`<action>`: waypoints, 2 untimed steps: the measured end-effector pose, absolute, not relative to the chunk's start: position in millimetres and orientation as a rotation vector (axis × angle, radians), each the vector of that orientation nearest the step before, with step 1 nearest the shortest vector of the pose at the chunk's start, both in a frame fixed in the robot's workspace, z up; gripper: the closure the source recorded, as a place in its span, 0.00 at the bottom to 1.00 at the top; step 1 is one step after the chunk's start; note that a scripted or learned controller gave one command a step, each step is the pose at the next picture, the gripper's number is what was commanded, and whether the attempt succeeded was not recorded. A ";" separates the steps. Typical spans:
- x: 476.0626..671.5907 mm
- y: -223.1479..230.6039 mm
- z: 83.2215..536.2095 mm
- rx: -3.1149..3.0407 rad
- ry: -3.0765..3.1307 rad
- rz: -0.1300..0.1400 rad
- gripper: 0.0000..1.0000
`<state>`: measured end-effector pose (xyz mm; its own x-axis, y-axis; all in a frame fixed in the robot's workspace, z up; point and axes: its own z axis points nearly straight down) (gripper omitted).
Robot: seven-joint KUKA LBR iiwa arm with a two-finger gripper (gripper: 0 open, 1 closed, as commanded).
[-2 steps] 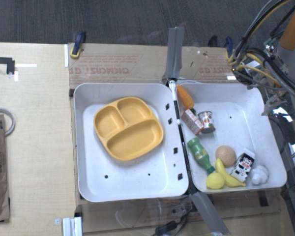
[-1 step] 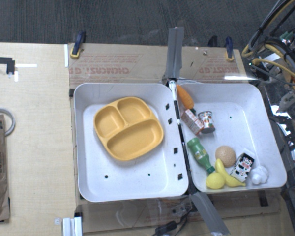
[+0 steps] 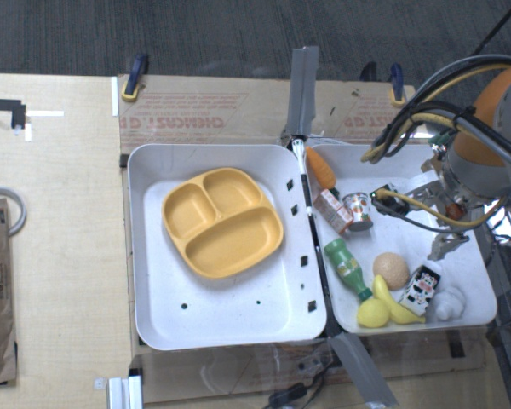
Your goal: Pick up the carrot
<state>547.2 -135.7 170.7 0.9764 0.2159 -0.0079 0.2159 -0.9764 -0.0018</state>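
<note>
Camera view: gripper [image 3: 450, 233] finger state could not be told; carrot [image 3: 321, 169] lay against the right bin's [image 3: 481, 271] wall beside a small can [image 3: 356, 210], so a descent risked striking either.

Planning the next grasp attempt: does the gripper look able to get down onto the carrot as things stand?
Probably yes. The carrot lies uncovered at the right bin's far-left corner; the divider wall beside it and the small carton at its near end could crowd the gripper.

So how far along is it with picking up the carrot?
Nothing looks done yet. The carrot lies in the right bin, at its far left corner beside the divider, untouched. The gripper is over the bin's right side, well away from it. Reaching across, grasping and lifting all remain.
</note>
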 end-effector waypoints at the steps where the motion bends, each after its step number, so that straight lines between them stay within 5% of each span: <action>1: 482.9 -127.3 140.1 -3.124 -0.310 0.013 0.00; 2: 487.4 -109.2 104.3 -3.128 -0.405 -0.019 0.00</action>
<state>487.4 -109.2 104.3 0.9669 0.2548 0.0106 0.2546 -0.9669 0.0139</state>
